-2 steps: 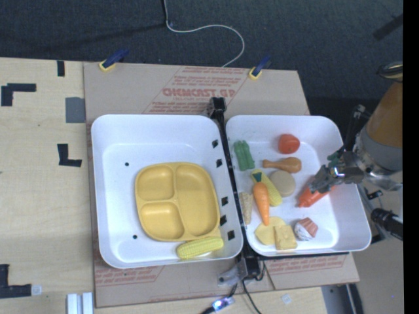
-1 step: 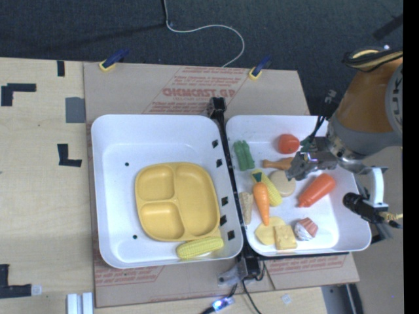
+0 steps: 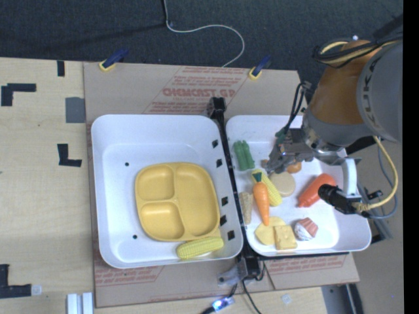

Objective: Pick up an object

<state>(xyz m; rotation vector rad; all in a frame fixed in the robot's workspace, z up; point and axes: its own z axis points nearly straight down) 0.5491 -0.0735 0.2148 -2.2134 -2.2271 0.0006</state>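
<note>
Camera view has the divider between the two bins as the easy landmark, so going from the left of it: a yellow sectioned plate sits in the left bin, with a corn cob lying just below the plate, near the divider's lower end. Right of the divider, in the right bin, there's a green pepper close to it, then a carrot, a pale round slice, some yellow cheese-looking blocks lower down, and a red-orange piece farthest from it. The gripper hovers low over the pile, right of the pepper and above the round slice. Honestly can't tell its grip state, it's too dark and cluttered there. Looks like the reach-down step, nothing lifted yet. Next move probably needs it centred on one item, likely the slice or carrot, before closing.
</note>
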